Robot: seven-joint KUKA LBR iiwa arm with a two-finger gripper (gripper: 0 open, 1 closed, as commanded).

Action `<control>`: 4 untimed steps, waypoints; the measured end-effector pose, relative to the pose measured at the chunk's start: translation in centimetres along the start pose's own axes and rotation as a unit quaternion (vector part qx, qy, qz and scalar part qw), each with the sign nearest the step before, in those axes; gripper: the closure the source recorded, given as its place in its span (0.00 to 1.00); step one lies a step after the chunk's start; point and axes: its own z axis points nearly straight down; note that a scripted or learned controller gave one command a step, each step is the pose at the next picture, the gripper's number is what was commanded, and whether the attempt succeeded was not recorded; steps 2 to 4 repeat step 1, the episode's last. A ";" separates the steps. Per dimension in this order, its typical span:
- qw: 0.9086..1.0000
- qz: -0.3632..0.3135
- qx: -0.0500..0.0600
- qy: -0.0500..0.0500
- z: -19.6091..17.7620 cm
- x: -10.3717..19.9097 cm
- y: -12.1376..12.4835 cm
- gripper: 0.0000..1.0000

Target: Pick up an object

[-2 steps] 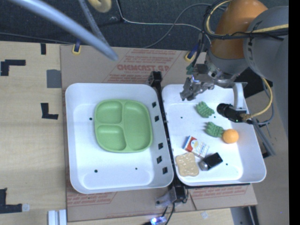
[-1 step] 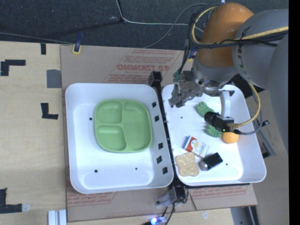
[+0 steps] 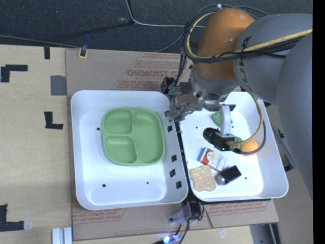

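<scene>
**Hand poised above the divide between the bins**

The hand [image 3: 176,105] hangs over the far end of the wall between two bins; whether it is spread or pressed together I cannot tell. A clean pick likely calls for centring over one item, clear of that wall.

The white bin [image 3: 84,161] camera-left of the hand holds a green divided plate [image 3: 133,136]. The second bin [image 3: 264,182], camera-right, holds a tan toast piece [image 3: 202,178], a red-and-white carton [image 3: 212,158] and a black-and-silver item [image 3: 229,174], all nearer the camera than the hand.

Left white bin [image 3: 84,151] touches right white bin [image 3: 274,184]; both rest on brown cardboard [image 3: 127,70]; black tape marks [image 3: 51,120] lie left on the wooden bench [image 3: 30,161].
</scene>
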 end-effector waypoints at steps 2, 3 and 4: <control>1.000 0.000 0.001 0.000 1.1 5.2 -3.3 1.00; 1.000 0.000 0.001 0.000 1.1 5.2 -3.3 1.00; 1.000 0.000 0.001 0.000 1.1 5.2 -3.3 1.00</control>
